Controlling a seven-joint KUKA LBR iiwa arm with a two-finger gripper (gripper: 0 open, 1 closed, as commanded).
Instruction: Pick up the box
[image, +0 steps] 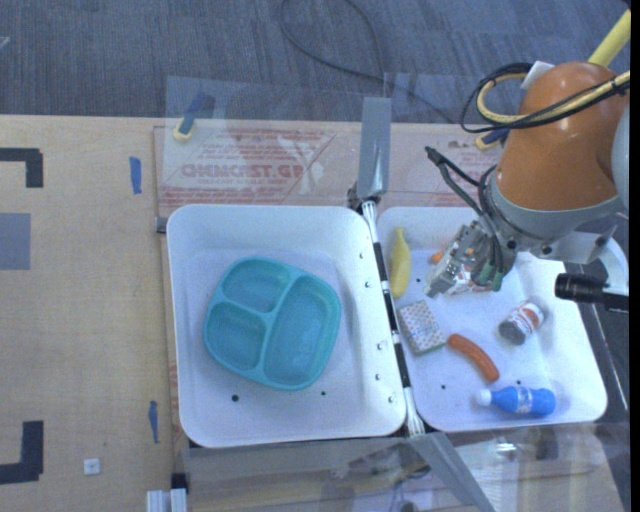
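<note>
The pale wooden bench (80, 330) carries black corner marks and blue tape strips, with grey carpet beyond its far edge. Faded red print on a board behind the bins cannot be read. The left bin (190, 250) holds a teal divided tray (272, 322). In the right bin (580, 390) lie a banana (400, 262), the small patterned box (421, 325) near the divider, a sausage (473, 357), a can (521, 322) and a blue bottle (520, 400). The claw (466, 262) hangs above the box; whether it is clenched I cannot tell.

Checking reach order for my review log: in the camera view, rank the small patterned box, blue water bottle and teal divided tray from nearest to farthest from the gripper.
1. Small patterned box, below-left of the gripper.
2. Blue water bottle, right bin's near edge.
3. Teal divided tray, in the left bin.
</note>
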